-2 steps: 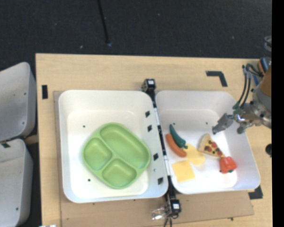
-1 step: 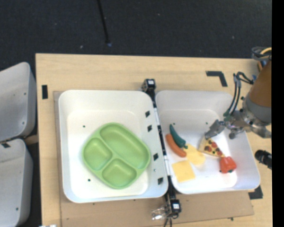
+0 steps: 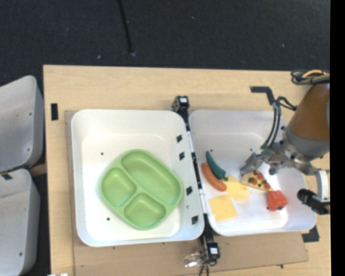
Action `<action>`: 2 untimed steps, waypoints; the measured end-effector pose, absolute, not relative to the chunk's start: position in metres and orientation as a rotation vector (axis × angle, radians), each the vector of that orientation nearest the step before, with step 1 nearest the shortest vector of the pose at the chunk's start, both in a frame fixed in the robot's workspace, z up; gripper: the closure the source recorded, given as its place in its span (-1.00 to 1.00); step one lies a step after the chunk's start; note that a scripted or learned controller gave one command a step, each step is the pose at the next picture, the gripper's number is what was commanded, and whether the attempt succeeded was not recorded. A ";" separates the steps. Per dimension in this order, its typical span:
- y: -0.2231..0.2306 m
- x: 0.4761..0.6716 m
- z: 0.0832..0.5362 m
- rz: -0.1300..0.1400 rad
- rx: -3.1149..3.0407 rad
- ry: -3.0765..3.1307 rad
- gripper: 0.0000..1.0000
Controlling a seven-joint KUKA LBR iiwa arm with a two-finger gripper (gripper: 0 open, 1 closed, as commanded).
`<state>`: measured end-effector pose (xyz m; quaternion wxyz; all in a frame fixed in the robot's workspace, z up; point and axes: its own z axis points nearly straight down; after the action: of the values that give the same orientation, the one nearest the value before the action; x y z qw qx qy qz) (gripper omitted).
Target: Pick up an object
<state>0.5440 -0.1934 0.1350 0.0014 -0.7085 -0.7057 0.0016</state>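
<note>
yellow-orange pizza slice toy (image 3: 256, 181) w/ red dots lies under the jaws, grip state can't tell.

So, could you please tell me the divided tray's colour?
Light green; the tray shows clearly in the camera view.

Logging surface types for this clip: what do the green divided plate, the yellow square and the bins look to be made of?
Green divided plate: probably moulded plastic, matte, uniform colour with rounded compartment ridges. Yellow square: likely toy plastic or foam, flat, dull, evenly coloured; the look leaves that open. Bins: apparently smooth white plastic, with soft rounded corners and faint sheen.
</note>
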 end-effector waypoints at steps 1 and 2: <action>-0.195 0.545 0.148 0.000 -2.231 -2.214 1.00; -0.190 0.554 0.197 -0.003 -2.221 -2.229 1.00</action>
<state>0.5543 -0.1901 0.1965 -0.0024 -0.7058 -0.7084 -0.0010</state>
